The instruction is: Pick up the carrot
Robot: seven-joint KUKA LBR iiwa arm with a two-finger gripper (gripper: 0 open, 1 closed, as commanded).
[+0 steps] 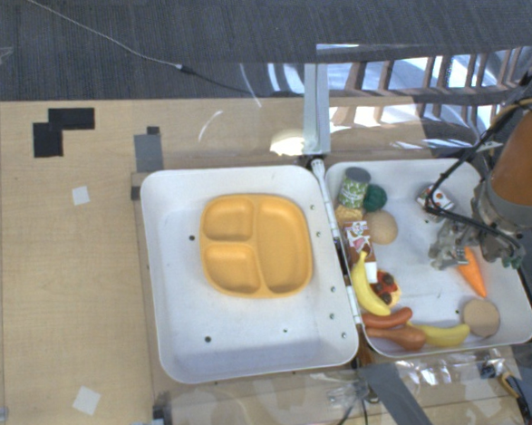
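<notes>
The carrot (472, 273) lay at three o'clock in the right bin (408, 166), touching the gripper (450, 247) just at its ten o'clock; its grip state couldn't be told. It looked light, stiff, smooth, tapered: best pinched across its thick end.

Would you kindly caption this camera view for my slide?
Arm's hand poised beside the carrot in the right bin; yellow plate in the left.

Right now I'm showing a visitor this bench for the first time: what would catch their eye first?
The yellow divided plate in the middle of the left bin stands out most. Next comes the toy food crowded along the right bin's left wall, and the orange carrot beside the claw near its right side.
</notes>
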